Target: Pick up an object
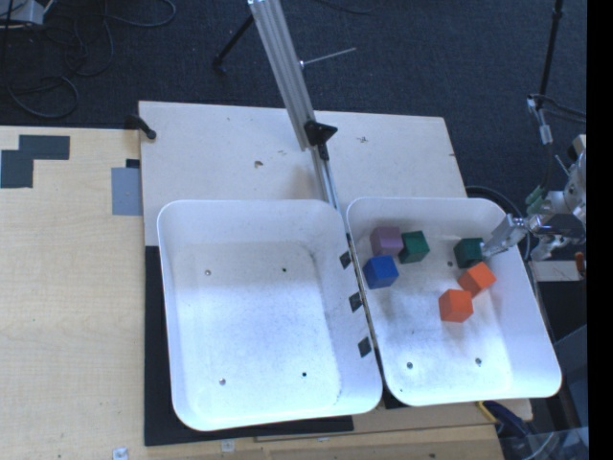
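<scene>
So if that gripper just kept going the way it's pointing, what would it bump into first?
Most likely the dark green block: the gripper points down and leftward with its tip right beside it. Touching or just above, the view cannot tell. The orange block lies just off that line.

A slanted aluminium rail (287, 70) crosses the pale surface (230, 151), its lower end reaching the gap between the two white bins (254, 405). Left of the rail lies a wooden panel (67, 305) bearing grey patches (124, 190). Black cables (57, 36) sprawl on dark carpet (431, 56) beyond it.
</scene>
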Tool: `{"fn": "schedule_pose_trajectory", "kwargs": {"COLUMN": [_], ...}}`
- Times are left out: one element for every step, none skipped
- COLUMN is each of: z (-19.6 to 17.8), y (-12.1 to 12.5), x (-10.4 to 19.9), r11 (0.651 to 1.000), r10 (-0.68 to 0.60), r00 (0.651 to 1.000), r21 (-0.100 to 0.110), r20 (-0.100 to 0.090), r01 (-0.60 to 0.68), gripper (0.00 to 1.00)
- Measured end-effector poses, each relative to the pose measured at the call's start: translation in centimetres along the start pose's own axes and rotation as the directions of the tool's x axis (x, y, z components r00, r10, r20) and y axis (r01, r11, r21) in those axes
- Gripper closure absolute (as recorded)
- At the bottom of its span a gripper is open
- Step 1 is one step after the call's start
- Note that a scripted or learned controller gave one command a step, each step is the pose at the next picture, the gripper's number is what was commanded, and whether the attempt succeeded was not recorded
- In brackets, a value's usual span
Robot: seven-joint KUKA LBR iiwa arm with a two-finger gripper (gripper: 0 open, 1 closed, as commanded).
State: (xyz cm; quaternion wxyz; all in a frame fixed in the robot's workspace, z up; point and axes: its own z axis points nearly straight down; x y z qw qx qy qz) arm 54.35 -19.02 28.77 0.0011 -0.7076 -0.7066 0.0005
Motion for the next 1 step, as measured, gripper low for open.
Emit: {"fn": "schedule_pose_trajectory", "kwargs": {"z": [17.99], "y": [-0.2], "x": [-1.83], "r11": [1.0], "r10": [-0.002], "r00": [1.0], "r21": [0.008], "r20": [-0.003], "r01": [0.002], "gripper": [0.0]}}
